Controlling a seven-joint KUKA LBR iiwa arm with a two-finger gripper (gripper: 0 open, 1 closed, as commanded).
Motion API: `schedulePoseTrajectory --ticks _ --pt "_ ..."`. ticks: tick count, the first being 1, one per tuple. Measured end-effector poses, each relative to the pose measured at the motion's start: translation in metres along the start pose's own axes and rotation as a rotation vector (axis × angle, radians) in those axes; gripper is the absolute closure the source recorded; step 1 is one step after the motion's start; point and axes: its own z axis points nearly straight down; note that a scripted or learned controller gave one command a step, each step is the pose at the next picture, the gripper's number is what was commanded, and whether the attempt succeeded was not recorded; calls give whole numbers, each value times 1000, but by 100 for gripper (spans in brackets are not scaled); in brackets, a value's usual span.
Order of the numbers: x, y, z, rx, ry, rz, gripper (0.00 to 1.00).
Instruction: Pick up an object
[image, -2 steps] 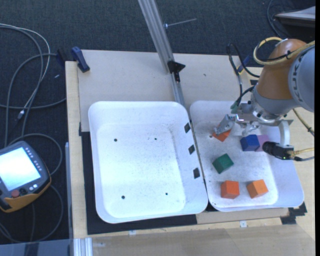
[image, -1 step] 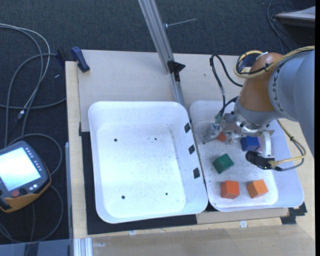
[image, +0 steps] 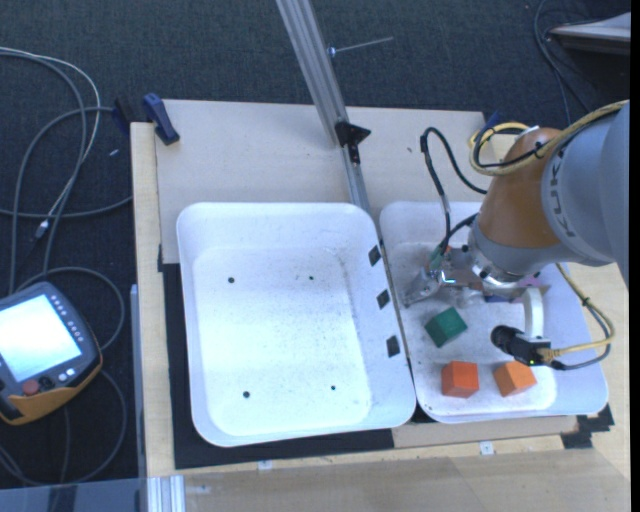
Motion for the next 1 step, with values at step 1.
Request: schedulePoseTrajectory --ticks 1 --pt "2 -33 0 -1 0 0 0"
